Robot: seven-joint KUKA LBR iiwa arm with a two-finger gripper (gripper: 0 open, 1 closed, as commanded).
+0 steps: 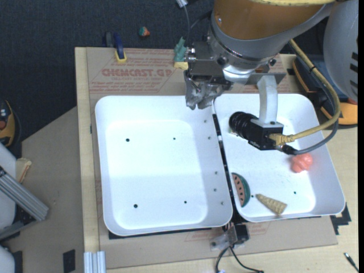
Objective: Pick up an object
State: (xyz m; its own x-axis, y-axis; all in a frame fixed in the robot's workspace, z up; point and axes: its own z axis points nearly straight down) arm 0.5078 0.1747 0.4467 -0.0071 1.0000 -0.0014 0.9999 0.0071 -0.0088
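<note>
Tool (pixel 199 100) hangs over the far rim between the bins; finger state cannot be told. Pink object (pixel 302 162), slice (pixel 242 189) and cone (pixel 271 203) lie in the right bin (pixel 318 115). Judged: approach step; next, travel right and descend.

Robotics lab: white bins (pixel 114 110) on bench (pixel 136 70), cabling.

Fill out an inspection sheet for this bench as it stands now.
Surface: wooden bench board bearing left bin and right bin side by side.
Job's things: in the right bin, pink lump, watermelon slice, tan cone.
Clutter: blue clamp on the board's far edge.
Grippers: gripper over the bins' far shared corner; finger state unclear.
Cables: yellow cable crossing the right bin.
Surroundings: dark carpet.
</note>
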